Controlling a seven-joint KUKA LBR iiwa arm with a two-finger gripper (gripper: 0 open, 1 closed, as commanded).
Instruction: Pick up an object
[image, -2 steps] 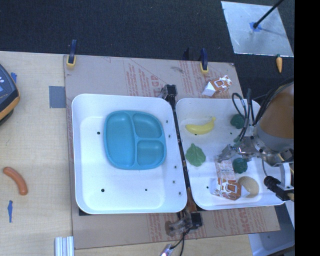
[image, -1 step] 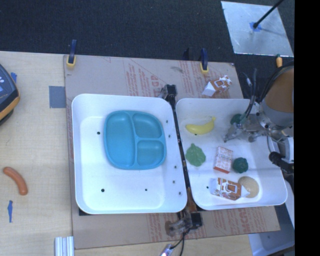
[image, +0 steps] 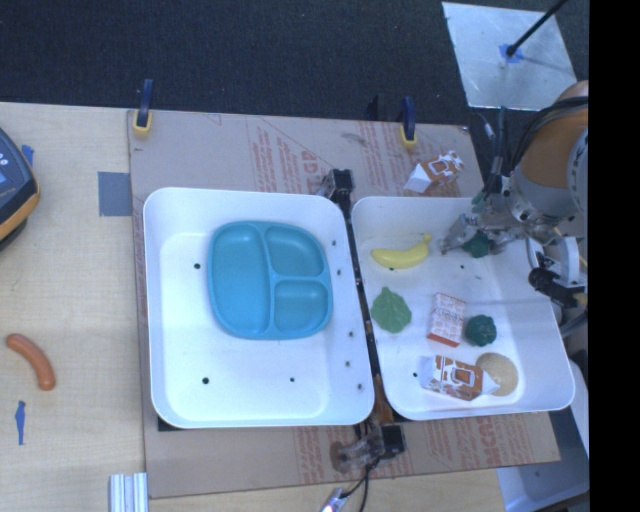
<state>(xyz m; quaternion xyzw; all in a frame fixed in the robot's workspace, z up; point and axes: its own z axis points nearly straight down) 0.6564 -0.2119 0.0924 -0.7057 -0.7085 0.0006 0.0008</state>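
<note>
Teal rounded object sits upper right of frame in right white bin, beneath two-finger gripper; finger state unclear, grasp unconfirmed. Yellow plastic banana just left, likely alternative target.

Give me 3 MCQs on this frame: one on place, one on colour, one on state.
1. Where does the banana lie?
A. in the left bin
B. in the right bin
C. on the bench outside the bins

2. What colour is the divided plate?
A. red
B. yellow
C. light blue

3. How does the divided plate sit?
A. flat in the left bin, compartments up
B. leaning against the bin wall
C. upside down on the cardboard

Key: 1 B, the banana rests near the right bin's upper left corner. 2 C, its whole surface is light blue. 3 A, all three compartments face the camera. The gripper is at the right bin's upper part.
</note>
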